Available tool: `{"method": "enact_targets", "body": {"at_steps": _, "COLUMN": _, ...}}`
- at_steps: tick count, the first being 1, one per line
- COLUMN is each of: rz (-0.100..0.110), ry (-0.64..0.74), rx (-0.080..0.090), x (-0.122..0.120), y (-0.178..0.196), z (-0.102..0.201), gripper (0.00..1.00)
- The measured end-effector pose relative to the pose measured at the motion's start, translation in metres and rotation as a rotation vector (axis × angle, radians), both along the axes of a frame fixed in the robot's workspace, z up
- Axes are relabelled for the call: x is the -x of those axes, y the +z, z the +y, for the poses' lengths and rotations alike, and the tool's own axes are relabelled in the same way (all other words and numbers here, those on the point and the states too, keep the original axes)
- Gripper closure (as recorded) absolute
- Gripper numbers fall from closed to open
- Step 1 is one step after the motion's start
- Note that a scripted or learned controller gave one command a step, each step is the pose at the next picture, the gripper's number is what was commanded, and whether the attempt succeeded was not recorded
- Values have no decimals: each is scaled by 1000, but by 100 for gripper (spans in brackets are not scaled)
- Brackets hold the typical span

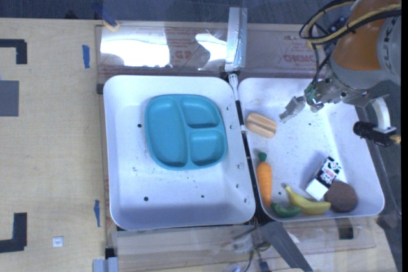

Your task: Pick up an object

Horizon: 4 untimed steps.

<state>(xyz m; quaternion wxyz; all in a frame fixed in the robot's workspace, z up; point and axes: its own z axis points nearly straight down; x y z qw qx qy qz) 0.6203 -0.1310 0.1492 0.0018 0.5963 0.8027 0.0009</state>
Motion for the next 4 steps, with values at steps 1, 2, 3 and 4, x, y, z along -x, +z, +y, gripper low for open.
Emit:
{"method": "enact_targets", "body": {"at_steps": 1, "rz": 10, "ry": -90, "rx": -1, "x": 118, "y": -46, "z": -21, "gripper": 0}}
{"method": "enact_targets", "body": {"at_steps": 2, "rz": 0, "ry": 110, "rx": 0, "x": 35, "y": -42, "z": 14, "gripper": 0}}
{"method": "enact_targets", "body": {"at_steps": 3, "rz": -4, "ry": 187, "rx": 2, "x": -1, "y": -4, "z": 5, "gripper": 0}}
{"method": "enact_targets", "body": {"at_steps": 4, "rz": 1, "ry": 40, "rx": 1, "x": -35, "y": -40, "z": -1, "gripper": 0}}
